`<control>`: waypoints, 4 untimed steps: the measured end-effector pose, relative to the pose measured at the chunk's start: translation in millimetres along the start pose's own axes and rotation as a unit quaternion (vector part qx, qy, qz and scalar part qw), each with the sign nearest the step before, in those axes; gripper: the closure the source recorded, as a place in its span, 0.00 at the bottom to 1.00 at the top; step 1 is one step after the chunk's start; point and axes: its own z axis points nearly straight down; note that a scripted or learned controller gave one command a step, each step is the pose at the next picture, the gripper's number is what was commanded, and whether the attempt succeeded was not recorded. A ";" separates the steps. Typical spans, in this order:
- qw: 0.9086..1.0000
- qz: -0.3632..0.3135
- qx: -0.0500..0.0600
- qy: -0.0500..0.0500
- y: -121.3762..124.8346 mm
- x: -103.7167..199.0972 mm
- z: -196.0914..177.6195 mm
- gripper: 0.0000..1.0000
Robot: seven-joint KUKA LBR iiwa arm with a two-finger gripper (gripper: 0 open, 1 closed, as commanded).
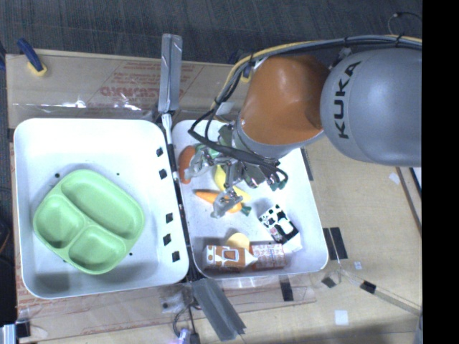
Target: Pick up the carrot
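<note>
A: Where's the carrot (pixel 206 196)?

B: Middle of the frame, lying flat on the floor of the right bin (pixel 310 213), near its left wall. The gripper (pixel 228 205) is low over its right end.

A: Holding it?

B: I cannot tell how the fingers stand; the wrist crowds them.

A: How will it handle?

B: Likely a light, stiff plastic toy, smooth and tapered, so it may slip. I'd pinch across the thick middle, not the narrow tip.
</note>
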 end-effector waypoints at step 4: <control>0.987 -0.163 0.000 0.000 58.3 7.3 -9.9 1.00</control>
